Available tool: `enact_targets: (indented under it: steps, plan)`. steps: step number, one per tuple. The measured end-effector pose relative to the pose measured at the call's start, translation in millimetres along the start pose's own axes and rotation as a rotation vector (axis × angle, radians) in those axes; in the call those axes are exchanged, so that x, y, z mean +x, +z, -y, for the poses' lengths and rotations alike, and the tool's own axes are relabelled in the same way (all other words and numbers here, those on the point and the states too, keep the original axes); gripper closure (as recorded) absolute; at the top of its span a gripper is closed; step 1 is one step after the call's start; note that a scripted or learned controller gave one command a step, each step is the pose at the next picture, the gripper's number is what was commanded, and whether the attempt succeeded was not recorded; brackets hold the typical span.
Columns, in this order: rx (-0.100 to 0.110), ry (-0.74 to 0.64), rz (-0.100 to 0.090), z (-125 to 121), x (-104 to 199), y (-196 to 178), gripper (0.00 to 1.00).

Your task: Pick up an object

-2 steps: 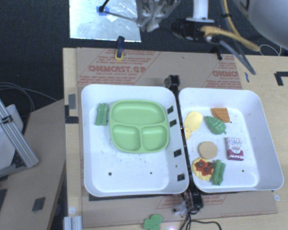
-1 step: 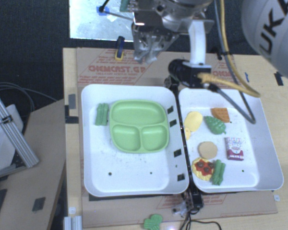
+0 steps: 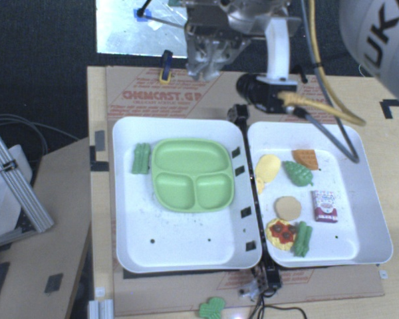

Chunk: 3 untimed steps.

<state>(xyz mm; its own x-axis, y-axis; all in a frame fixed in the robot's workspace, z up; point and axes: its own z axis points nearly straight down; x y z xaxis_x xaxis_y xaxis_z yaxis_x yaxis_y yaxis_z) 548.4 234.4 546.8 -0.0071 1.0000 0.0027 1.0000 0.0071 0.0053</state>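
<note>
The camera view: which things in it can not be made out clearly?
- Gripper: blurred against the bench, so the state of its tips is unclear.
- Arm: cut off by the top and right edges.
- Carton in the right bin: print too small to read.
- Green toy: cut off by the bottom edge.

Right bin [image 3: 369, 198]: yellow piece [image 3: 268, 167], orange wedge [image 3: 305, 157], green tree [image 3: 297, 173], tan disc [image 3: 288, 209], red-white packet [image 3: 324, 206], pizza slice [image 3: 281, 233], green pod [image 3: 301, 238]; all lying flat.
</note>
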Motion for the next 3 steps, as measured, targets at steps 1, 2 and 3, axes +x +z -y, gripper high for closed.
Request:
enact_targets:
  steps: [1,2,3]
  plan:
    - [-0.002,-0.003,-0.001,0,0,-11,1.00]
    - [-0.004,-0.006,-0.002,-1,0,-22,1.00]
    - [-0.006,-0.009,-0.002,-1,0,-34,1.00]
